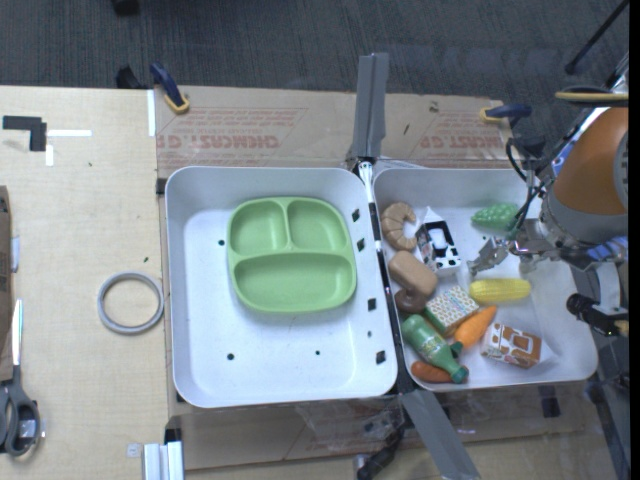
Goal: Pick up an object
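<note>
We count two bins (pixel 185 298), one green tray (pixel 292 253), one roll of tape (pixel 130 301), one pair of scissors (pixel 17 408) and two clamps (pixel 170 88). The right bin holds one corn cob (pixel 499 290), one carrot (pixel 474 326), one bottle (pixel 433 347) and one croissant (pixel 399 224).

dark carpet floor (pixel 300 18), wooden bench (pixel 80 228)

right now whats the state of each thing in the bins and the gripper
green plate: upright, nothing on it, left bin
gripper: low in right bin, above corn
corn: lying flat
green bottle: on its side
carrot: lying slantwise
croissant: flat by the divider
</note>
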You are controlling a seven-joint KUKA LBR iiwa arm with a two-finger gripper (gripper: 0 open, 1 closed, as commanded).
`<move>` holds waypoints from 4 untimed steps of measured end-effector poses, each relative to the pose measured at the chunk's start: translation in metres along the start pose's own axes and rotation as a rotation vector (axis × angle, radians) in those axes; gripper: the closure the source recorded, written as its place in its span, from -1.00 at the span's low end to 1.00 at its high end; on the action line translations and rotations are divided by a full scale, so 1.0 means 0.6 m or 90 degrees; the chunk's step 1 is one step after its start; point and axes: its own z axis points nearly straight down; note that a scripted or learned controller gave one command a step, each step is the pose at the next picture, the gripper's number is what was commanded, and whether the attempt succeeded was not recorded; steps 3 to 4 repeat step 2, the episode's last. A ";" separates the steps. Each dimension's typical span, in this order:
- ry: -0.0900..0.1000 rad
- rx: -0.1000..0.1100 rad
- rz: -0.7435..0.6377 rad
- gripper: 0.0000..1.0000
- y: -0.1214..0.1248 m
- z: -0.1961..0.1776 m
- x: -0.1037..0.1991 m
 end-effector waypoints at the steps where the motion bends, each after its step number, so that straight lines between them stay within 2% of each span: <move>1: 0.001 0.000 -0.007 -1.00 -0.104 0.001 0.076; 2: 0.001 0.001 -0.005 1.00 -0.103 -0.012 0.074; 4: 0.001 0.001 -0.005 1.00 -0.103 -0.012 0.074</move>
